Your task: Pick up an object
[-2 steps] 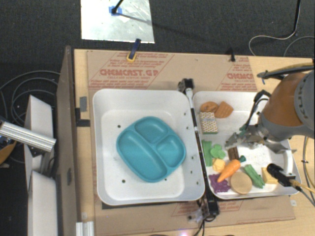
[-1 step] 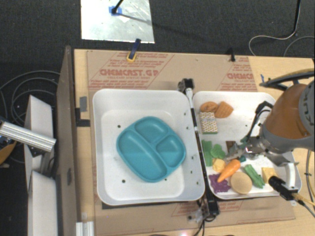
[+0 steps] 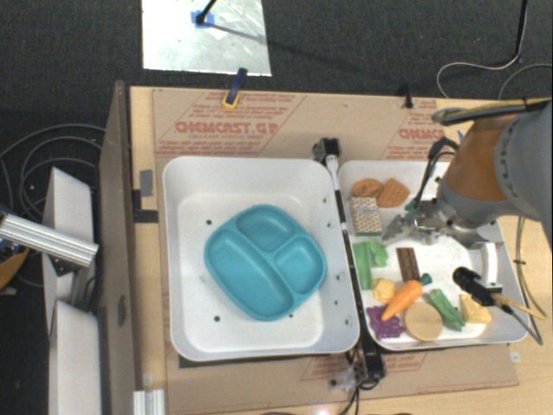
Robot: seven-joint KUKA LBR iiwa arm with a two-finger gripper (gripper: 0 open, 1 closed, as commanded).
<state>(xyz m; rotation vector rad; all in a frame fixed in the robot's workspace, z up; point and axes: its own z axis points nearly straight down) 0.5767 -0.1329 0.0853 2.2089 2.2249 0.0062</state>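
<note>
Cardboard-topped bench (image 3: 259, 119) carries two shallow white bins side by side. Left white bin (image 3: 175, 232) holds a teal plastic divided plate (image 3: 263, 262), lying flat near its middle. Right white bin (image 3: 445, 341) holds all the small toy food.

Grey arm with orange band (image 3: 492, 162) reaches in from the view's right and ends over the right bin. Two-finger metal gripper (image 3: 417, 225) hangs over the bin's upper middle. Cannot tell if it is apart or together, too small and glary. Nothing visibly held.

Items in the right bin:
- orange-brown bread-like pieces (image 3: 380, 190) at the far end
- beige textured cracker block (image 3: 365, 215), just beside the gripper on the view's left
- green leafy piece (image 3: 371, 258)
- dark brown flat chocolate-like bar (image 3: 408, 264)
- orange toy carrot (image 3: 402, 298)
- tan round disc (image 3: 423, 322)
- green pickle-like piece (image 3: 446, 308)
- yellow wedge (image 3: 473, 309)
- purple grape cluster (image 3: 384, 320)

Likely target is the brown bar. It sits nearest the gripper, just toward the near edge of the bin. Its long axis runs far-to-near, slightly tilted. The carrot tip touches or nearly touches its near end, and the green leafy piece is close on its left. My read is that the grasp should close across the bar's short width.
</note>
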